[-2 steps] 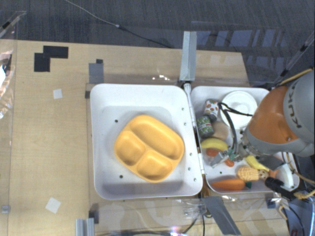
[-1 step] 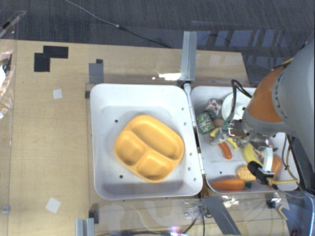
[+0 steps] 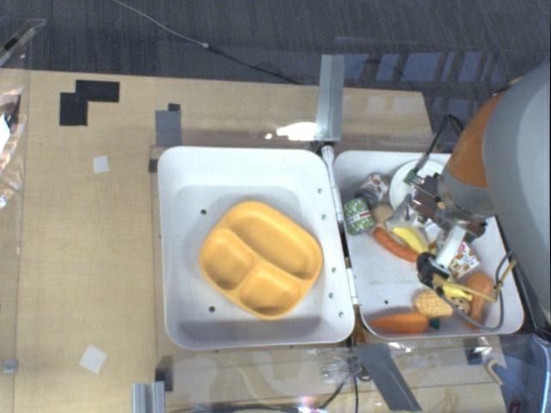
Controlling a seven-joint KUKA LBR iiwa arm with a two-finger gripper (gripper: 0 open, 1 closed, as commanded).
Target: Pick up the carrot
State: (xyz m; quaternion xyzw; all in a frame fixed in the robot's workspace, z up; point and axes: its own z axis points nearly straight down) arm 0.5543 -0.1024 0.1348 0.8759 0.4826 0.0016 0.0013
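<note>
Lying at about six o'clock in the right-hand shallow white plastic bin (image 3: 513, 315), hard against the near wall, the smooth orange tapered toy carrot (image 3: 400, 323), long axis running nine to three. Crowding just beside its three-o'clock end, a tan waffle-patterned cracker piece (image 3: 433, 304). Sitting higher, toward eleven o'clock from the carrot, a second orange-red elongated piece (image 3: 395, 244) beside a yellow plastic banana (image 3: 410, 237), looking more like a sausage or pepper, though hard to tell at this size. Hovering over the bin's middle, at roughly one o'clock from the carrot, the grey two-finger gripper (image 3: 436, 222), cluttered against the toys below; finger spacing impossible to read. Judging by the glossy moulded look: probably hollow plastic, light, stiff, not fragile, but slick and rounded, so liable to squirt out of a pinch or roll. Seeming best to close across the thick middle, fingers at twelve and six, although the near wall is leaving little room on the six-o'clock side. Resting apart in the left-hand white bin (image 3: 172, 231), a yellow three-compartment plastic plate (image 3: 261, 257).
</note>
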